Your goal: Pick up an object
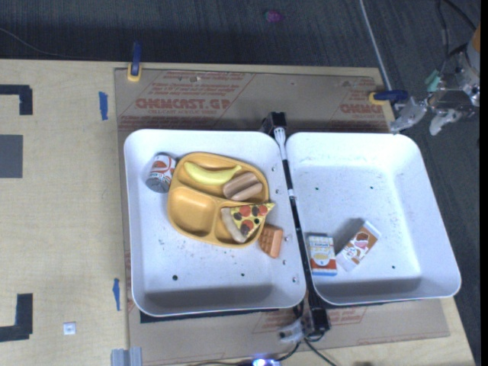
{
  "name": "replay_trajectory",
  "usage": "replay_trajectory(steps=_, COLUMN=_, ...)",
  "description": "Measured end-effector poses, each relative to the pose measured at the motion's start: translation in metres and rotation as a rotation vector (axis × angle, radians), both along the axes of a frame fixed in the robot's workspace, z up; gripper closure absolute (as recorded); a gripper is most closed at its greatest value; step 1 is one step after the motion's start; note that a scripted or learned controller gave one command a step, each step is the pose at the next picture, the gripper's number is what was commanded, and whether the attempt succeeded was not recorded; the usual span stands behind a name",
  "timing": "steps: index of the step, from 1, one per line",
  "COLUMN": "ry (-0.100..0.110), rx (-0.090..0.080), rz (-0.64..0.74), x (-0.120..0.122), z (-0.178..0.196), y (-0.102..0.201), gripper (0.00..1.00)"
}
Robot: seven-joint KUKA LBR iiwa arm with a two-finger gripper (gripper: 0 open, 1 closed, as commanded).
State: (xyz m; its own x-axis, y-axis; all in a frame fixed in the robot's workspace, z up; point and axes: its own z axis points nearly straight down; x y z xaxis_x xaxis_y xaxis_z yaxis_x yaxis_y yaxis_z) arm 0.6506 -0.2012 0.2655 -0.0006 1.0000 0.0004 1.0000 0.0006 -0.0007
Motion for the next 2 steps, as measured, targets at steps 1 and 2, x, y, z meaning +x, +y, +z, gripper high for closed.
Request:
replay_trajectory(steps=1, ry=0.001, rx=0.000, rz=0.001, x=-0.020, z=-0.146, y=0.036, gripper=0.00)
replay_trajectory(steps=2, ry=-0.003, rx=-0.001, rz=0.000, x=-0.083, z=-0.175, y=0.052, gripper=0.00)
